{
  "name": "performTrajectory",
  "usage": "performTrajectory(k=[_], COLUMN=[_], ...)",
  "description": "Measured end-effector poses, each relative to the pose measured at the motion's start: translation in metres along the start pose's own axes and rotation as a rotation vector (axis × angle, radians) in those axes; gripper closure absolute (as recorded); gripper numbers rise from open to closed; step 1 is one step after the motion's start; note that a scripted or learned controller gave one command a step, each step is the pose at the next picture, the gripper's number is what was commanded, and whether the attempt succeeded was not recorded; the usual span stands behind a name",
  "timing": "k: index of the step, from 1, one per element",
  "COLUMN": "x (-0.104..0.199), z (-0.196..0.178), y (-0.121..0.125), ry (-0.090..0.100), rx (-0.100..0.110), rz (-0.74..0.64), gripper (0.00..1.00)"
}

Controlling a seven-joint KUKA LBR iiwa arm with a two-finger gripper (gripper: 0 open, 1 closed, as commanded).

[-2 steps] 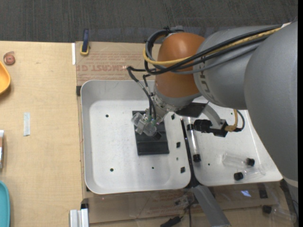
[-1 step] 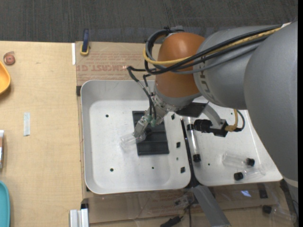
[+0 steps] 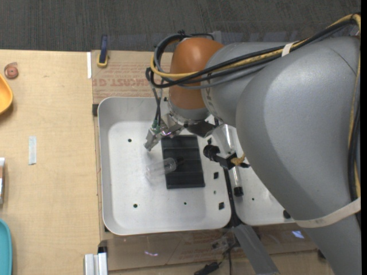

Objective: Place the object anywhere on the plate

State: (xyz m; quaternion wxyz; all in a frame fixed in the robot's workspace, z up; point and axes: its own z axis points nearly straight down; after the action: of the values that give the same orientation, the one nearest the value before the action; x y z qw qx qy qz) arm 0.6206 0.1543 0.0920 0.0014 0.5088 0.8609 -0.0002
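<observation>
A clear, see-through plastic object (image 3: 159,168) lies on its side near the middle of the left white bin (image 3: 114,171). My gripper (image 3: 152,140) hangs low over the bin floor, just up and left of that object and apart from it. The orange wrist band and the grey arm cover the bin's far right part and most of the right bin (image 3: 258,208). Nothing shows between the gripper's tips.
On the wooden bench to the left lie a yellow dish edge (image 3: 4,96), a teal dish edge (image 3: 3,246), a small pale strip (image 3: 32,150) and a small reddish disc (image 3: 10,70). A cardboard sheet (image 3: 126,76) lies behind the left bin.
</observation>
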Motion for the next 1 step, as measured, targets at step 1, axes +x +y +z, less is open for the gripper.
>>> performTrajectory(k=[1], x=[0.0092], z=[-0.0609], y=[0.0492], ry=[0.0], rx=[0.002], rz=[0.286], gripper=[0.0])
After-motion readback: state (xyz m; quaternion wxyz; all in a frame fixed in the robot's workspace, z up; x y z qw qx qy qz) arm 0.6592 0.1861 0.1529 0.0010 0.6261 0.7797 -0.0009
